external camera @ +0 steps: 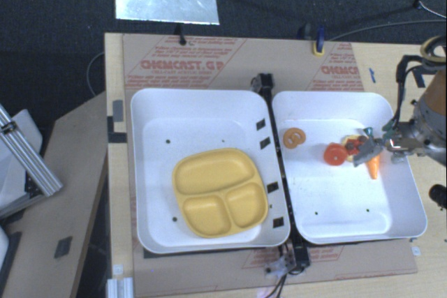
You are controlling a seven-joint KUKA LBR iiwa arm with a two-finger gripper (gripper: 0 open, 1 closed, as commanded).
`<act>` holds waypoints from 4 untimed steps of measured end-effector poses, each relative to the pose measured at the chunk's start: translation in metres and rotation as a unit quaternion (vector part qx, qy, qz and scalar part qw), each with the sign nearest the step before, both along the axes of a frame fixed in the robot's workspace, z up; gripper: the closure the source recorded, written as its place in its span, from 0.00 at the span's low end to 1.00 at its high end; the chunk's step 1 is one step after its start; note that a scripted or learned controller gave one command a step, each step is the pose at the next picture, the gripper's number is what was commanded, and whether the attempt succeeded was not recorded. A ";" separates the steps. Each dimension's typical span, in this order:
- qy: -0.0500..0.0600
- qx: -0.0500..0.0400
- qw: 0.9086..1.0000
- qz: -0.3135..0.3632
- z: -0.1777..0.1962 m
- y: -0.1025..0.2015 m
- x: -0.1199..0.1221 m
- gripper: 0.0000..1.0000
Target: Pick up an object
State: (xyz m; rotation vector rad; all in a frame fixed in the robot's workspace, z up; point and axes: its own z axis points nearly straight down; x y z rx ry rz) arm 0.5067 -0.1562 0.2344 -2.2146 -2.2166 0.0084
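The gripper (364,147) hangs low in the right bin (349,220), reaching in from the right edge, its grey tip among a small cluster of toy food near the bin's right wall. Whether it is apart or together cannot be told from this view; the tip is small and blurs into the items around it.

The likely targets sit right there. A red round piece (335,154), perhaps a toy tomato, lies just to the left of the tip, a small red and green item (353,144) sits touching or nearly touching the tip, and an orange carrot-like piece (374,167) lies just below it. An orange ring (294,137) rests apart from these, nearer the bin's left wall. The left bin (154,150) carries a yellow divided tray (220,190), well away from the arm.

As for progress, the approach looks done: the gripper is down at the level of the objects and in among them. Nothing is visibly raised off the bin floor, and no item can be seen clamped, so the pick itself seems not yet made. Closing on one piece and lifting it clear are what remain.
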 end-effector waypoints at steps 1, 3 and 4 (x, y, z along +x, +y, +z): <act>-0.005 -0.001 1.000 0.002 0.005 0.000 0.002 0.00; -0.003 -0.001 1.000 0.000 -0.088 -0.004 -0.005 0.00; -0.004 0.000 1.000 0.000 -0.133 0.000 0.002 0.00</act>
